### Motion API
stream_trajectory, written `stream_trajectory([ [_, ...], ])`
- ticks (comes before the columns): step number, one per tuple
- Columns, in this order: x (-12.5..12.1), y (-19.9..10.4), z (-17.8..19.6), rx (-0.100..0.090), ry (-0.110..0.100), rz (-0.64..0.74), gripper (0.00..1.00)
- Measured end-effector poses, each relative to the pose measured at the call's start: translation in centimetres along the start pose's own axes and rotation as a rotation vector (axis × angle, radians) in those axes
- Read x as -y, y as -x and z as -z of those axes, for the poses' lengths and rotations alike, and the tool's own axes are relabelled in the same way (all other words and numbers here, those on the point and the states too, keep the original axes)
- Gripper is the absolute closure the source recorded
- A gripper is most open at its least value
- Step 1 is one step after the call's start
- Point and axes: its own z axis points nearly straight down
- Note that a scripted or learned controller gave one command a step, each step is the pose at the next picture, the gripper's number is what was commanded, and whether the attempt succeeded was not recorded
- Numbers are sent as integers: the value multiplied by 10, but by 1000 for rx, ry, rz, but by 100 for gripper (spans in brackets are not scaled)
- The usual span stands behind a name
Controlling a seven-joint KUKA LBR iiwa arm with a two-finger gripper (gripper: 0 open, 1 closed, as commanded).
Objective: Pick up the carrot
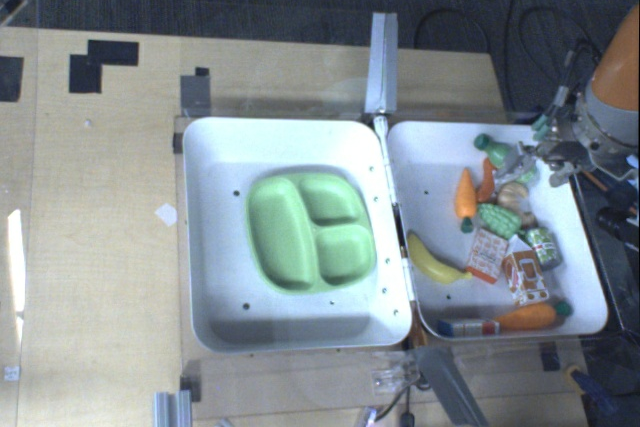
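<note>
Three carrot-like pieces lie in the right bin (pixel 590 265). An orange carrot (pixel 465 195) stands near the bin's middle top, with a darker orange one (pixel 487 179) beside it. A third carrot (pixel 527 317) with a green end rests along the front wall. My gripper (pixel 537 165) hovers over the bin's upper right corner, just right of the darker carrot, and looks open with nothing between its fingers. A beige item (pixel 511 194) sits under it.
A yellow banana (pixel 435 260), snack packets (pixel 487 255) (pixel 525 277), a green can (pixel 541 246) and a green textured piece (pixel 497 218) crowd the right bin. The left bin (pixel 215 305) holds a green divided tray (pixel 308 230). A metal divider (pixel 382 65) stands between the bins.
</note>
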Motion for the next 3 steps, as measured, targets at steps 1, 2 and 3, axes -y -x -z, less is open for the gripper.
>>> stream_trajectory([
  [1,-1,34,1,1,2,-263,0],
  [2,-17,19,-140,1,2,-278,0],
  [3,-54,-68,-149,-2,6,-135,0],
])
